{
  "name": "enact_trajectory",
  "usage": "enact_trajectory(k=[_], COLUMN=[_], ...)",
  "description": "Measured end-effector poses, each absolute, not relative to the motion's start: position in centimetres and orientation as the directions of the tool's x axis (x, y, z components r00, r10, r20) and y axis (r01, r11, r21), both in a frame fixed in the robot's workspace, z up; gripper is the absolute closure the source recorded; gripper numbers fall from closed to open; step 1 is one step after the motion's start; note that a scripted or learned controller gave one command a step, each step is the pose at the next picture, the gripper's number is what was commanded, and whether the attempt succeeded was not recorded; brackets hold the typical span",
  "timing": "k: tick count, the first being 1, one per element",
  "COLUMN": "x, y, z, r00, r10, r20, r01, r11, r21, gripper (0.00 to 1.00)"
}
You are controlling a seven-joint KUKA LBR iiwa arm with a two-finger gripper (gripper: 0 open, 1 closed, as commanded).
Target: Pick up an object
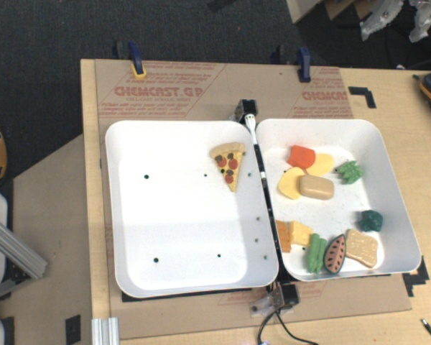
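On the bench [201,85], two shallow white bins sit side by side. The left white bin [172,257] holds a single toy pizza slice [229,164] near its upper right corner. The right white bin [388,185] holds an orange-red block [301,155], two yellow pieces [293,182], a tan oval bar [317,187], green leafy toys [349,171], a toast slice [362,248] and others. The claw's state cannot be told.

Pizza slice [228,165] left bin [179,264]; toys right.
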State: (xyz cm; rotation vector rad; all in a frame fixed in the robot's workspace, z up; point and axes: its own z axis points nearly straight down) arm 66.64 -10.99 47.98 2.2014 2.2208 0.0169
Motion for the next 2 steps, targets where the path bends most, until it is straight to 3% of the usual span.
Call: enact_trajectory(k=[2], x=[66.7], y=[2.9], z=[53.6], r00=[-0.003], r10=[1.0], r20=[0.0], r01=[1.0], r11=[0.003], r21=[0.006], gripper=[0.0])
